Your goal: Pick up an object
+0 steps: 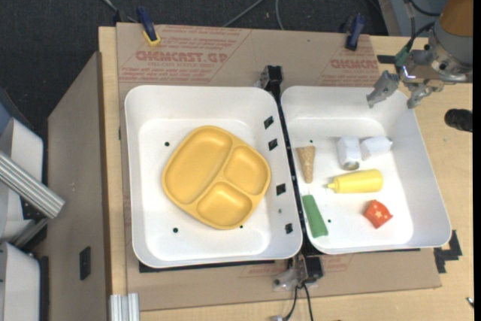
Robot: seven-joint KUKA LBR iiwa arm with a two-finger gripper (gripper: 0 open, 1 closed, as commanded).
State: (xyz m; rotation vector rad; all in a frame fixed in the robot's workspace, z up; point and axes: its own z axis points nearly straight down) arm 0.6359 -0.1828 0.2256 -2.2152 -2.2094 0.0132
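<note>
i see my gripper (396,89) spread open, holding nothing, at the upper right of the frame. the yellow bottle (355,181) lies mid-right, crowded by the white cup (349,151); fingers may knock both.

A: What sits in the left bin (143,162)?

B: A divided plate (216,176), near the middle.

A: And the right bin (421,162)?

B: A cone (307,162) at its left side, a marker (314,216) just in front of it. Right of the cone lie a cup (348,151) and a small block (376,145), touching. In front of them a squeeze bottle (355,181); a small toy (378,213) nearer still.
</note>
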